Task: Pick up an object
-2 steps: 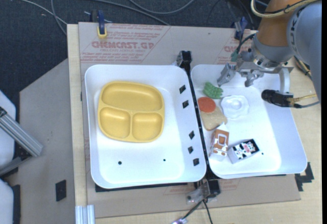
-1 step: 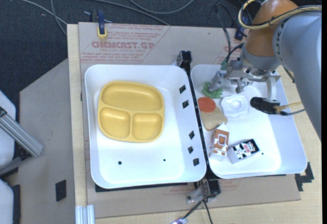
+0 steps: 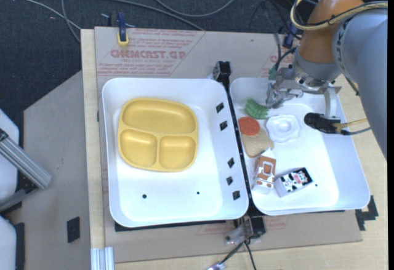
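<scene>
A yellow divided plate [image 3: 158,135] lies in the left bin [image 3: 117,195]. In the right bin [image 3: 351,182], a green leafy piece [image 3: 256,108] sits touching the lower left of the gripper [image 3: 276,95]. Below lie a red disc [image 3: 249,126], a white lump [image 3: 282,128] and two small cartons. The gripper's tips are blurred against the arm [image 3: 357,35]; nothing is visibly held.
</scene>
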Action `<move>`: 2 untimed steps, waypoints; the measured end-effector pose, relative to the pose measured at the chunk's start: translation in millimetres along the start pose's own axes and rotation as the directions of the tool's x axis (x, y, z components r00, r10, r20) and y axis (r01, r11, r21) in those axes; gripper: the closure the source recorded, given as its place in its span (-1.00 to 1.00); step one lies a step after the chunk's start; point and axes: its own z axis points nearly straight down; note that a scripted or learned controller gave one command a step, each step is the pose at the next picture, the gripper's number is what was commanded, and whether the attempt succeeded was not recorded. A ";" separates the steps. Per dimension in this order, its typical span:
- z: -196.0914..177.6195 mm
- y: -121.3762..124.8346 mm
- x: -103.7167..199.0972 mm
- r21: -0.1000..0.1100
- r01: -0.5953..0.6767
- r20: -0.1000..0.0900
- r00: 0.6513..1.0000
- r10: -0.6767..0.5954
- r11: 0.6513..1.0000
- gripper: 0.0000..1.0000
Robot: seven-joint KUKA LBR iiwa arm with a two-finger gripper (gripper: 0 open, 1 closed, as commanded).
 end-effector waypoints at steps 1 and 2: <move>-64.6 5.0 4.3 -0.008 0.001 0.002 1.000 -0.001 1.000 1.00; -129.9 6.8 3.9 -0.007 0.000 0.002 1.000 0.000 1.000 1.00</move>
